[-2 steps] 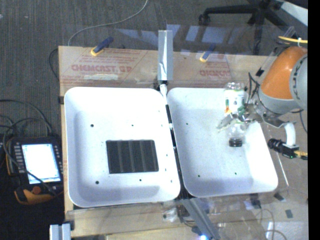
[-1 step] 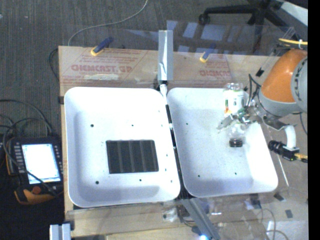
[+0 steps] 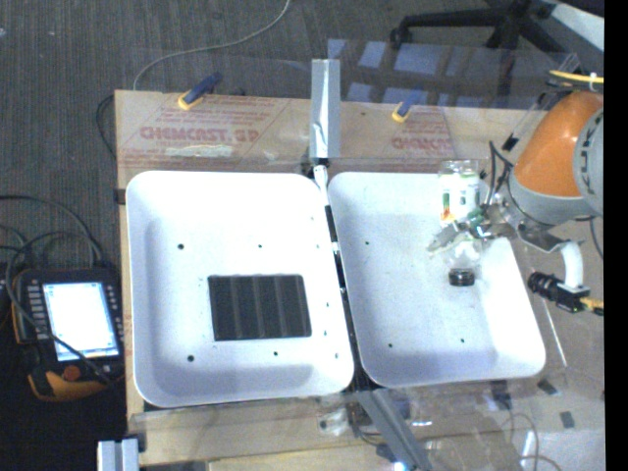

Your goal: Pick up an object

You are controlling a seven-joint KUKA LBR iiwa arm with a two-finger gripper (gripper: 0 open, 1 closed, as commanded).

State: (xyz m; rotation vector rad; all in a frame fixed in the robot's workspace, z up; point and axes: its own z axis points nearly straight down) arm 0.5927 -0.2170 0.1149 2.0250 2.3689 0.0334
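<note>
A flat black ribbed rectangle (image 3: 259,306) lies in the left bin (image 3: 157,204), toward its front middle. In the right bin (image 3: 392,292) a small dark round object (image 3: 461,278) rests near the right wall. My gripper (image 3: 462,235) hangs over the right bin's back right part, just behind that small object and slightly above it. Its white and green body (image 3: 457,196) sits under the orange-banded arm (image 3: 554,155). A pale blurred patch lies directly below the gripper; I cannot tell what it is.
The two bins meet at a central divider (image 3: 334,253). A grey upright post (image 3: 325,106) stands behind the bins. A tablet with a lit screen (image 3: 74,319) lies on the floor to the left. Cables and a black fitting (image 3: 549,286) sit beside the right bin's right wall.
</note>
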